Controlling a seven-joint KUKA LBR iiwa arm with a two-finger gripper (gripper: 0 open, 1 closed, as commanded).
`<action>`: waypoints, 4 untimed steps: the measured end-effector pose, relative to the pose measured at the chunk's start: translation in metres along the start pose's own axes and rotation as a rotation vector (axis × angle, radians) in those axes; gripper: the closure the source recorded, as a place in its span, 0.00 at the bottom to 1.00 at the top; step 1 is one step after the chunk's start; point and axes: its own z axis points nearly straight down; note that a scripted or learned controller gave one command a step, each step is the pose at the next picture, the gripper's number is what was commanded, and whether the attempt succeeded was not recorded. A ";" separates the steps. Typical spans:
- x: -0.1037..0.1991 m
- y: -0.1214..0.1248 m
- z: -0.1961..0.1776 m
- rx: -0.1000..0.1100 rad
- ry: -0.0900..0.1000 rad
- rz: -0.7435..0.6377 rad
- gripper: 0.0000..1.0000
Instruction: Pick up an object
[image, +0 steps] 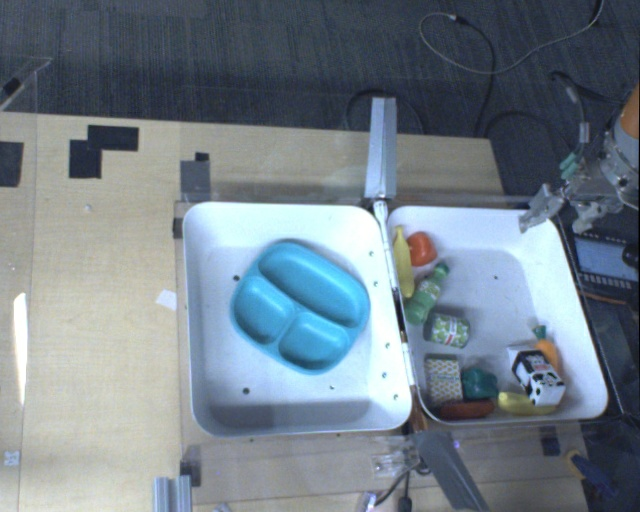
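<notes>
Gripper (540, 208) parked at right bin (500, 265) far corner; jaw state cannot be told. Green bottle (426, 292) lodged against divider among crowded neighbours: missed or double grasp likely.

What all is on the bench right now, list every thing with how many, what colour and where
bins: 2, white, side by side on the bench
divided plate: 1, blue, left bin
bottle: 1, green, right bin, near the divider
banana: 1, yellow, right bin, along the divider
tomato-like toy: 1, orange-red, right bin, far left corner
can: 1, green label, right bin, middle
carton: 1, black and white, right bin, near right corner
arm: 1, grey, above the right bin's far right corner
</notes>
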 end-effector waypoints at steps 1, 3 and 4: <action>0.007 -0.073 0.125 0.002 0.001 0.055 0.00; 0.031 -0.046 0.170 -0.008 0.000 -0.091 0.00; 0.033 -0.120 0.169 -0.009 -0.004 -0.438 0.00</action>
